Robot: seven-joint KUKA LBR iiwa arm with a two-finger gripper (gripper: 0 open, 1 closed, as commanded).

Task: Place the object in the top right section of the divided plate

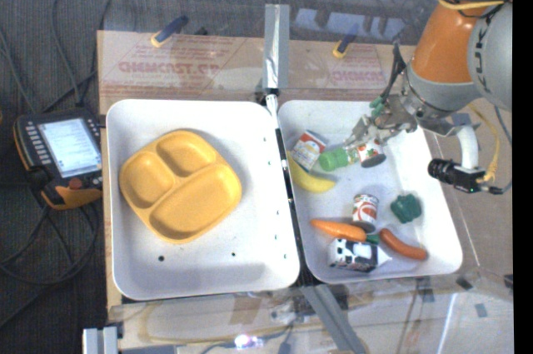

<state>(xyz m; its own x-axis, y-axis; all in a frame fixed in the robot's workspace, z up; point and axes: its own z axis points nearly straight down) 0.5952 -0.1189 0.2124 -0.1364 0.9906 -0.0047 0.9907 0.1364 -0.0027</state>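
Observation:
The yellow divided plate (181,184) lies in the left bin (133,269), with two small sections at its far side and one large section nearer the front. My gripper (374,128) hangs low over the far part of the right bin (445,252), coming down from the orange-banded wrist at the upper right. Just beneath and in front of it lies a green bottle (343,157) on its side, its red and white labelled end toward the gripper. Whether the gripper touches the bottle is not visible.
The right bin also holds a small can (308,149), a banana (311,179), a second can (364,207), a dark green block (406,208), a carrot (337,229), a sausage (404,245) and a black and white carton (353,255). A tablet (65,146) sits left of the bench.

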